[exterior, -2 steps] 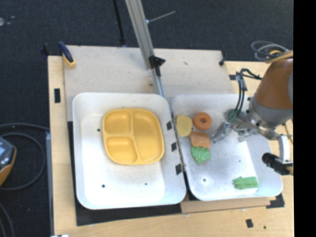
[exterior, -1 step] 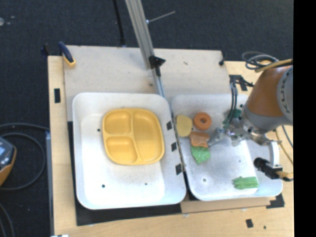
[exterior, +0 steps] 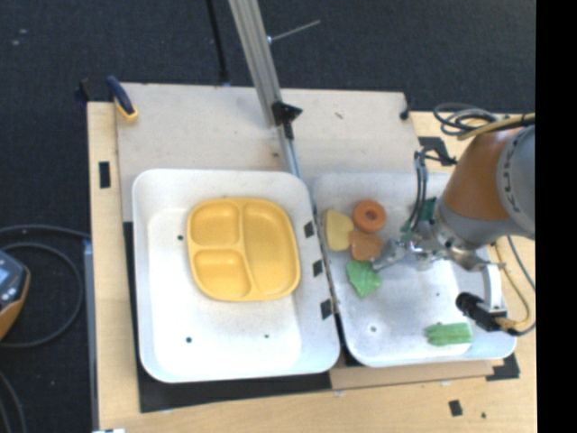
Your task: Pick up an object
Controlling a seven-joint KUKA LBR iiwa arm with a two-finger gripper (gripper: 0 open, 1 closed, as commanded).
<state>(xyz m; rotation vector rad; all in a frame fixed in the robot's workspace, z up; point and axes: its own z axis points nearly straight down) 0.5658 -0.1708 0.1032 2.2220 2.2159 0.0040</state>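
In the right bin [exterior: 397,332] lie several small objects: a pale yellow piece [exterior: 337,229], an orange ring [exterior: 369,215], a brown-orange lump [exterior: 365,245], a green leafy piece [exterior: 362,280] and a flat green piece [exterior: 449,334] near the front right. My gripper [exterior: 389,254] reaches in from the right, low over the bin. Its tip sits just right of the brown-orange lump and above the green leafy piece. The arm's orange band [exterior: 476,180] rises behind it.
The left bin [exterior: 162,332] holds a yellow divided plate [exterior: 243,247]. A metal pole [exterior: 257,52] slants up from between the bins. Cables run along the right bin's far side and right edge.
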